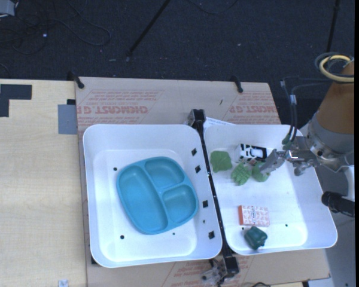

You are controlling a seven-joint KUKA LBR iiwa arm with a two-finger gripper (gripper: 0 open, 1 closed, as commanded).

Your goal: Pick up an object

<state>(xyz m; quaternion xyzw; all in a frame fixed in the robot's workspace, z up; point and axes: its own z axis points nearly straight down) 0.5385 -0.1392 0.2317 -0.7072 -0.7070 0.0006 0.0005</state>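
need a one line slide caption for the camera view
End effector reaches into the right bin beside green toys; a blue divided plate sits in the left bin.

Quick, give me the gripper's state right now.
Gripper: cannot be told; it sits low in the right bin beside the green toys.

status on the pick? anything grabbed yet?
Done: the arm has reached into the right white bin, with the gripper low by the green leafy pieces. In hand: nothing visibly held. Left: grasp and lift. The small green block, red-and-white packet and dark teal lump lie untouched on the bin floor.
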